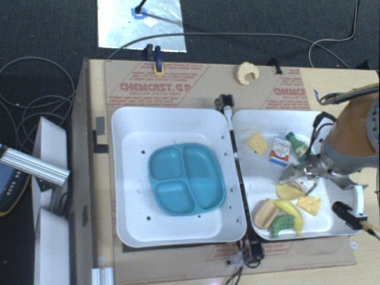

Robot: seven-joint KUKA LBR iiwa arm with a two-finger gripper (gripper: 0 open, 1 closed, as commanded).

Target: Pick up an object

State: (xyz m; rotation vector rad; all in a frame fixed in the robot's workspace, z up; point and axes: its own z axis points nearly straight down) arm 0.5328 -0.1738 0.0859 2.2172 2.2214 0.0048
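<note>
The right bin holds several toy foods. A pale yellow wedge lies at its upper left, with a white, red and blue carton and a green bottle beside it. Lower down lie a flat yellow piece, a cheese block, a banana, a tan bread roll and a green item. My gripper hangs low over the bin, just above the flat yellow piece and right below the carton and bottle. I see nothing held in it.
The left bin carries a blue divided plate. A tan croissant-shaped toy lies on the cardboard behind the bins. A blue and yellow clamp sits at the bench's far edge. The arm covers the right bin's right side.
</note>
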